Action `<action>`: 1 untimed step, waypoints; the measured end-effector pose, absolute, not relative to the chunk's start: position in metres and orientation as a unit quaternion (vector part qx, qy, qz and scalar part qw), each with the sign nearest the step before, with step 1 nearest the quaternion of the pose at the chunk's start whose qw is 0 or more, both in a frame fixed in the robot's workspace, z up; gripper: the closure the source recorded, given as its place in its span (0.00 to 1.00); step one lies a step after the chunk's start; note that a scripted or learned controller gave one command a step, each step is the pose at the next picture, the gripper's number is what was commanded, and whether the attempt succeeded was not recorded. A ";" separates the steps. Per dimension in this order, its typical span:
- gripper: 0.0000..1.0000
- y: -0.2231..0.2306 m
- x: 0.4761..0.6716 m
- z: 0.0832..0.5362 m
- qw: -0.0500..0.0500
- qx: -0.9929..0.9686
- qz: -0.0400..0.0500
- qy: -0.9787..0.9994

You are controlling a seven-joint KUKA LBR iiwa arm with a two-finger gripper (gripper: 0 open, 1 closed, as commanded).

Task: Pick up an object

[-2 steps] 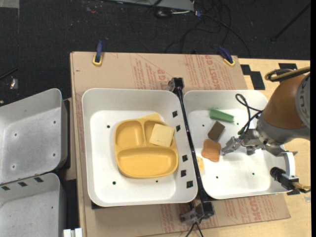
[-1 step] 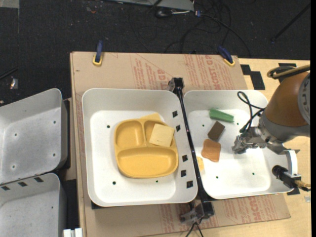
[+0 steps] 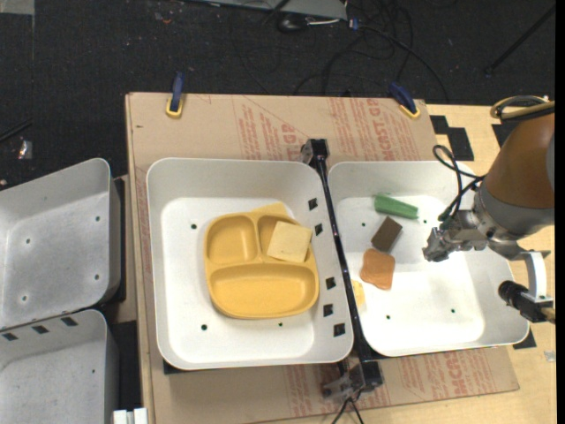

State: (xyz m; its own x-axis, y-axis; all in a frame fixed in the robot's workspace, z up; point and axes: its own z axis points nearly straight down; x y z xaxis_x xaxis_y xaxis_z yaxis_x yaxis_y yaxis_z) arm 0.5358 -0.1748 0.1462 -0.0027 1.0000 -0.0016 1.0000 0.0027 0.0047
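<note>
In the right bin lie a green block, a brown block and an orange sponge-like piece. My gripper hangs low over the right bin, to the right of the brown block and apart from it. Nothing shows between its fingers. The left bin holds a yellow divided tray with a pale tan square resting in its upper right compartment.
The grey arm with its orange band comes in over the right bin's right side. A black divider runs between the bins. Grey metal panels lie off the bench at the left. Clamps hold the cardboard base at the back.
</note>
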 end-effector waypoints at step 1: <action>1.00 -0.175 0.535 0.189 0.002 0.706 0.001 0.708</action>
